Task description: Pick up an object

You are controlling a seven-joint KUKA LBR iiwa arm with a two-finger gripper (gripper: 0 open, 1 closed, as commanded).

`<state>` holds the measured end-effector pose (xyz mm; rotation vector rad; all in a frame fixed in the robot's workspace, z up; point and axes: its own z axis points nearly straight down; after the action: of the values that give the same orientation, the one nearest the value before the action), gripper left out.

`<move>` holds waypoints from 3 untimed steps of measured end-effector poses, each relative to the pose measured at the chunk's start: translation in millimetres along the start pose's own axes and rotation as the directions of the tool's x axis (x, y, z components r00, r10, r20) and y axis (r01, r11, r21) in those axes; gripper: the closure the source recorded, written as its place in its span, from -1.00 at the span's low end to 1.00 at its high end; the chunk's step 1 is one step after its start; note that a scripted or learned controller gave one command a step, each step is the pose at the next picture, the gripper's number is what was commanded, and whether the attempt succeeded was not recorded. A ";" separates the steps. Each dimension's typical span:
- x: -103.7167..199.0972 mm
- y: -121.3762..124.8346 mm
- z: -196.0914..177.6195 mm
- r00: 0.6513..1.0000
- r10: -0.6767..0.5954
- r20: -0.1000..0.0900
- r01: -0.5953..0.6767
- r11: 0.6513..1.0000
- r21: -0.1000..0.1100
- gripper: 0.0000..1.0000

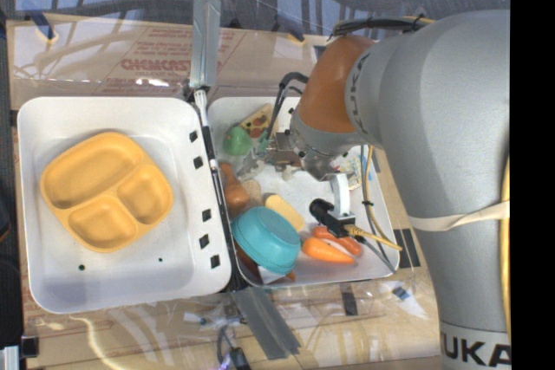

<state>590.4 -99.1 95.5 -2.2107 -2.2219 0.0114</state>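
I can't tell how the jaws (pixel 270 153) stand, low in the right bin (pixel 381 266) beside the green ball (pixel 238 138) at its 11 o'clock; crowded toys there risk a glancing close that nudges the ball away.

Yellow divided tray (pixel 106 189), teal bowl (pixel 267 238), orange carrot (pixel 326 250), green ball (pixel 238 138), white bins (pixel 52 117)
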 end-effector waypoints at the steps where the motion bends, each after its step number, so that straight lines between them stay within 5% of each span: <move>1: -9.4 62.6 8.2 0.989 -0.149 -0.006 0.149 0.989 0.013 -1.00; 2: -9.5 62.6 8.2 0.989 -0.149 -0.006 0.149 0.989 0.013 -1.00; 3: -12.6 63.4 7.8 0.859 -0.512 -0.003 0.512 0.859 0.006 -1.00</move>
<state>653.7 -111.3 87.0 -1.5379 -2.7222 0.0140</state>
